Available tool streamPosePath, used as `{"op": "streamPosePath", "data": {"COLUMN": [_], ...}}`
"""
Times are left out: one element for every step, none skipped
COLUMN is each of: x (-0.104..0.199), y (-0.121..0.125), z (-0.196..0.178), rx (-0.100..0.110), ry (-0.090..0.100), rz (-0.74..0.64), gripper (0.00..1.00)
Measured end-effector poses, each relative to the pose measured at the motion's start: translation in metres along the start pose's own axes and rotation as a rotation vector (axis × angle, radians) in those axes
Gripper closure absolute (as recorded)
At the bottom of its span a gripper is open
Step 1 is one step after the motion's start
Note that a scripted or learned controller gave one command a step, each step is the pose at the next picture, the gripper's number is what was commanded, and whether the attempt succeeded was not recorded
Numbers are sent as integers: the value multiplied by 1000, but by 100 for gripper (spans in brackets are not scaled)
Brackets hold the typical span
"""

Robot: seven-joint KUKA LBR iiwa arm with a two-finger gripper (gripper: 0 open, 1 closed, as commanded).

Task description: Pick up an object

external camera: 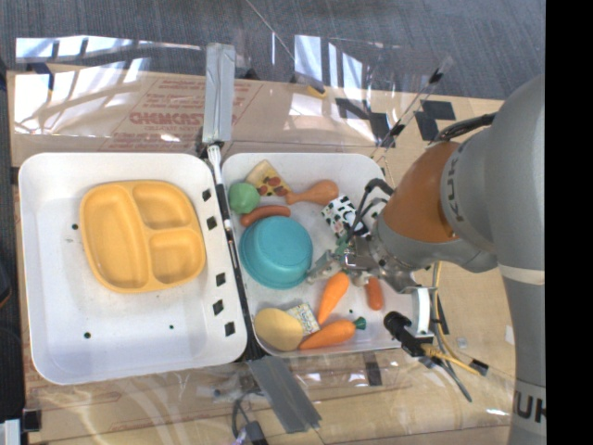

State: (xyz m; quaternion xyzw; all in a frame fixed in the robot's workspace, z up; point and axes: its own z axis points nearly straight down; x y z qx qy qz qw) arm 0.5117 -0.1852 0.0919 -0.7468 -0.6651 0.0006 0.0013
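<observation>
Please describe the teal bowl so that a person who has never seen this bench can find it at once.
Look at the right white bin, the one crowded with toy food. The teal bowl sits near that bin's left wall, below a green ball and a red sausage. It is the largest item there and the only blue-green one.

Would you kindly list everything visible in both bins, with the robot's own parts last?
left bin: 1, white, left
divided tray: 1, yellow, in left bin
right bin: 1, white, right
bowl: 1, teal, centre of right bin
ball: 1, green, above bowl
pizza slice: 1, yellow, top
sausage: 1, red, above bowl
carrots: 2, orange, lower part
arm: 1, grey, orange band, from the right
end effector: 1, over right bin
</observation>
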Motion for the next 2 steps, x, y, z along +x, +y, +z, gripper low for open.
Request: {"op": "streamPosePath", "data": {"x": [0,58], "y": [0,10], "z": [-9,-130], "rx": [2,-9], "ry": [0,3], "rz": [-3,118], "gripper": [100,100]}}
